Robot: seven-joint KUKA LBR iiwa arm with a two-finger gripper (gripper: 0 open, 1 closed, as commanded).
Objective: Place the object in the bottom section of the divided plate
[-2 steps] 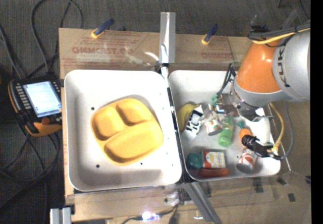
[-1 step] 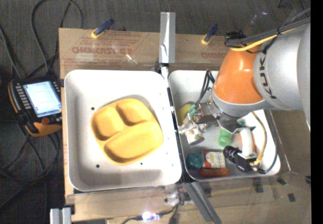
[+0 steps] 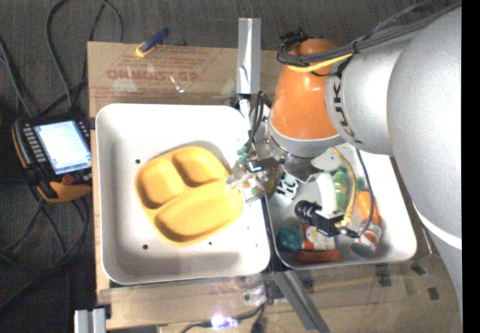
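A yellow divided plate (image 3: 191, 193) lies in the left white bin (image 3: 120, 136), with two small sections at its upper side and one large section (image 3: 201, 217) at its lower side. My gripper (image 3: 251, 174) hangs under the orange wrist band (image 3: 304, 110), over the plate's right rim by the wall between the two bins. A small pale and green thing (image 3: 250, 184) shows at the gripper's tip, but whether it is held is unclear. All three plate sections look bare.
The right bin (image 3: 401, 249) holds several items: a teal round thing (image 3: 289, 238), a red one (image 3: 319, 255), an orange one (image 3: 364, 208) and a green bottle (image 3: 342, 181). The big grey arm (image 3: 420, 99) covers that bin's upper part. A teach pendant (image 3: 56, 145) sits left of the bench.
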